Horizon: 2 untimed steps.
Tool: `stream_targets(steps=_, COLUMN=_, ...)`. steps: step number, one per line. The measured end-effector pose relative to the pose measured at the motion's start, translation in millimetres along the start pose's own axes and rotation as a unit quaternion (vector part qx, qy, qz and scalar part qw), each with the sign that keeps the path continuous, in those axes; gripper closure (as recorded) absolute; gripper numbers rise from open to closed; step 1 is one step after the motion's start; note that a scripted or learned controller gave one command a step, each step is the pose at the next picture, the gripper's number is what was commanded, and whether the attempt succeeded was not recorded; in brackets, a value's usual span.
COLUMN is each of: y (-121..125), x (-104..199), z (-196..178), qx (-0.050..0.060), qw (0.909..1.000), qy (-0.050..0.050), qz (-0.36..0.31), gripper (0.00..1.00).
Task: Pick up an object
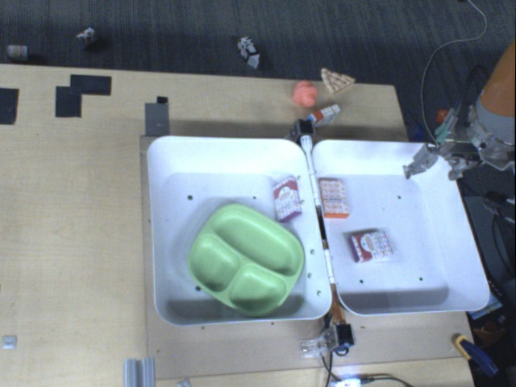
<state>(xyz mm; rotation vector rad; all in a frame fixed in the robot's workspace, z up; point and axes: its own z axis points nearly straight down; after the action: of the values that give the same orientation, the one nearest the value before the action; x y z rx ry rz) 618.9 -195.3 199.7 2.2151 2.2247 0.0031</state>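
A green divided plate [246, 256] lies tilted in the left bin [173, 216]. A small red-and-white packet [287, 198] leans by that bin's right wall. In the right bin [435, 280] lie an orange-and-white packet [333, 197] and a red-and-white packet [370, 245]. My gripper [435, 166] hangs over the right bin's far right corner, well to the right of both packets. It is open, with nothing between its fingers.
Behind the bins on the bench sit a pink ball [305, 93], a toy pizza slice [337, 80] and a small tube [322, 117]. Black patches [81, 93] mark the bench at left. Cables [451, 47] run near the arm at right.
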Motion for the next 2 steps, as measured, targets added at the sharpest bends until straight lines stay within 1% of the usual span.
stream_targets(steps=1, y=51.0, x=12.5, z=114.2, qx=-0.001, qw=1.0, qy=0.0, qz=-0.001, gripper=0.0)
stream_targets(steps=2, y=52.6, x=12.9, z=102.3, qx=-0.003, qw=1.0, qy=-0.001, qz=-0.003, gripper=1.0)
